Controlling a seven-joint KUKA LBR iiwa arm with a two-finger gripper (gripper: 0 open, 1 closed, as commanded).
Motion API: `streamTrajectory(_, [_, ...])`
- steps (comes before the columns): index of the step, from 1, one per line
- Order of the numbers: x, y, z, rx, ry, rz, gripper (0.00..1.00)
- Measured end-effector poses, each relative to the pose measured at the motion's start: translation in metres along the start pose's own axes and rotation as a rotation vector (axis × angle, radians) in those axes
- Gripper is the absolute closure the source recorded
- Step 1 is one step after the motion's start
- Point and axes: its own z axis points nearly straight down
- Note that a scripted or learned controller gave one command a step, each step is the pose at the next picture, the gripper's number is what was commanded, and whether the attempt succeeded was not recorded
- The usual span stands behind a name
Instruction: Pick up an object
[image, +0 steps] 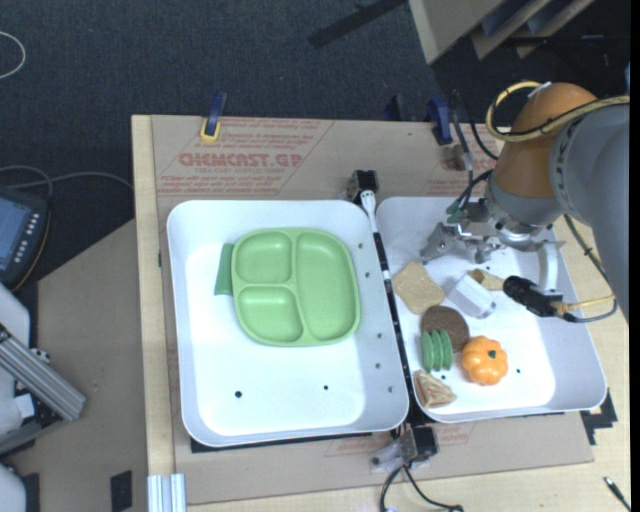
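1. Where the right bin (570, 385) holds the arm, crowded: gripper (470, 262) low over the upper middle, finger state impossible to tell, nothing seen held.
2. Just below the gripper, a small white block (468, 297); left of the block, a tan bread slice (418, 287).
3. Further below the gripper, a round brown patty (446, 323), green ridged piece (436, 351), orange pumpkin (484, 361), tan wedge (433, 388) near the bottom rim.
4. Open room along the bin's lower right and far right wall.
5. Left of the gripper, left bin (200, 400) with smooth green divided plate (295, 285), bare white floor around it.
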Motion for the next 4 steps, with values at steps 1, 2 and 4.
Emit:
streamTrajectory(1, [0.0,0.001,-0.011,-0.003,0.0,0.001,1.0])
streamTrajectory(2, [-0.007,0.008,-0.06,-0.01,-0.003,0.0,1.0])
streamTrajectory(4, [-0.013,0.016,-0.143,-0.011,-0.003,-0.001,1.0])
